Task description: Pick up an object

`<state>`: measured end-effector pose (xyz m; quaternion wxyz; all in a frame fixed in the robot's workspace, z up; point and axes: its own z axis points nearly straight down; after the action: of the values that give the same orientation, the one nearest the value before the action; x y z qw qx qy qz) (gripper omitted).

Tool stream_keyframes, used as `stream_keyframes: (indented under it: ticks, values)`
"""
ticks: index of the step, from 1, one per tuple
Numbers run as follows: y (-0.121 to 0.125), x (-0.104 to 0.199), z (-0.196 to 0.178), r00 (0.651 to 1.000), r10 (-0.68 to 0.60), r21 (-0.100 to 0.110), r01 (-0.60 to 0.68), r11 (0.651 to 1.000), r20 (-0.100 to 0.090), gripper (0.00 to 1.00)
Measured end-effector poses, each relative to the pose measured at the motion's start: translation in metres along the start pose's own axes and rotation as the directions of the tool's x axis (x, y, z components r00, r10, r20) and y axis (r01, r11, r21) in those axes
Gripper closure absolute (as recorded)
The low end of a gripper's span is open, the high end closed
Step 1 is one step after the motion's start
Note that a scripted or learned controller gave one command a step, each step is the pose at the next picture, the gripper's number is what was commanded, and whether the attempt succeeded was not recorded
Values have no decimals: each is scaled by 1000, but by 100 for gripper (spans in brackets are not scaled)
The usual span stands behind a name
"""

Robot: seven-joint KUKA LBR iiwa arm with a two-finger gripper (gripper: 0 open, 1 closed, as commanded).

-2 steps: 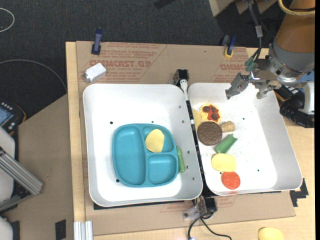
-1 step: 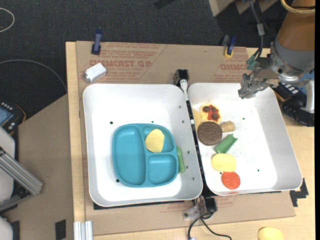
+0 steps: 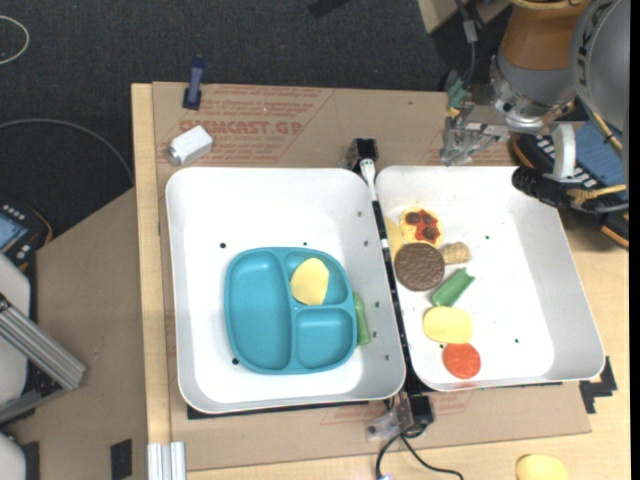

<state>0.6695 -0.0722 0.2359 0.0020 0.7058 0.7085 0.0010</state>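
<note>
My gripper [image 3: 462,146] hangs above the far edge of the right bin [image 3: 540,268], up and to the right of the toy food. In that bin lie a pizza slice [image 3: 418,227], a brown round cookie [image 3: 419,266], a small tan piece [image 3: 456,253], a green pickle [image 3: 452,288], a yellow lemon-like piece [image 3: 447,324] and a red tomato slice [image 3: 461,360]. In the left bin [image 3: 200,218] sits a teal divided plate [image 3: 285,311] with a yellow piece [image 3: 310,281] in one compartment. A green item [image 3: 361,323] lies at the plate's right rim.
Both bins rest on a cardboard sheet [image 3: 260,118]. A white block [image 3: 190,145] and a blue object [image 3: 194,82] lie on it at the back left. A black clip [image 3: 363,153] sits between the bins' far corners. Cables and dark gear [image 3: 560,183] crowd the right side.
</note>
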Motion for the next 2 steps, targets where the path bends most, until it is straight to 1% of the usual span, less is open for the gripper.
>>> stream_keyframes:
  ticks: [1, 2]
  values:
    - [-4, -6, 44, 1000, 5, 10, -5, 1000, -2, 100]
    - [-5, -25, 96, 1000, 6, 11, -6, 1000, -2, 100]
